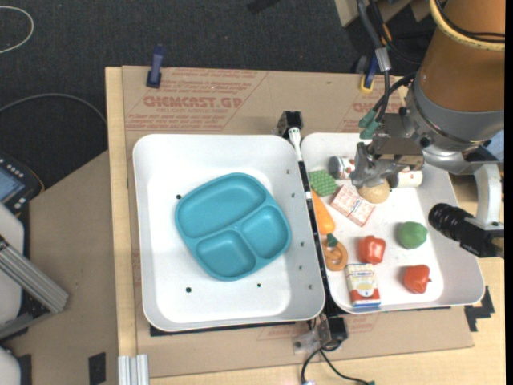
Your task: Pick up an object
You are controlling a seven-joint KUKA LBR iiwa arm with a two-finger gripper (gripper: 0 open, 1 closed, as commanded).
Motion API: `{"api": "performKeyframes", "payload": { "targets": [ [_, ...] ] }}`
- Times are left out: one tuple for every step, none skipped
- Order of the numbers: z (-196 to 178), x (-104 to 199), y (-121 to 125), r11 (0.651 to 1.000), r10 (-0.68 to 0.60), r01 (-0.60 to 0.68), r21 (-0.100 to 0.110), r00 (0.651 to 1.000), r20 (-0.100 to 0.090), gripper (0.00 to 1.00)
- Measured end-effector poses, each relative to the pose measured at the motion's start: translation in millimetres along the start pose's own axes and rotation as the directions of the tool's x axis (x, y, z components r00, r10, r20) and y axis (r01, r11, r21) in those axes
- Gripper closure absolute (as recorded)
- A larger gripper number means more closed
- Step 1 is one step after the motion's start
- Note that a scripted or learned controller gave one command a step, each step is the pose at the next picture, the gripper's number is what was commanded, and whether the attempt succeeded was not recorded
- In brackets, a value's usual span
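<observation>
The left bin (152, 215) holds a blue tray (232, 225). The right bin (465, 283) holds peppers, a carton and a tan ball (374, 191) clamped between the fingers (370, 184).

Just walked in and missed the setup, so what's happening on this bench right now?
A grey and orange robot arm reaches in over the right bin, which holds small toy foods. Its gripper hangs low at the far side of that bin, right over a tan round object beside a pink and white carton. Whether it has hold of anything is not visible. Two red peppers, a green ball and a carrot lie loose. The left bin holds a blue divided plate.
</observation>
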State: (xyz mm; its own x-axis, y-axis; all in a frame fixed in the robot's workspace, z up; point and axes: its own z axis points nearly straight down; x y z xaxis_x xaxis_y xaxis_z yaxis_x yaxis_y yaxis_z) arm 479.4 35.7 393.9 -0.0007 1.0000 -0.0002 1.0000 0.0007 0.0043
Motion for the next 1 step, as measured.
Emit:
{"api": "performKeyframes", "payload": {
  "targets": [
    [88.6, 112.6, -2.6, 1.000, -0.011, 0.011, 0.016, 1.000, -0.001, 1.00]
  ]
}}
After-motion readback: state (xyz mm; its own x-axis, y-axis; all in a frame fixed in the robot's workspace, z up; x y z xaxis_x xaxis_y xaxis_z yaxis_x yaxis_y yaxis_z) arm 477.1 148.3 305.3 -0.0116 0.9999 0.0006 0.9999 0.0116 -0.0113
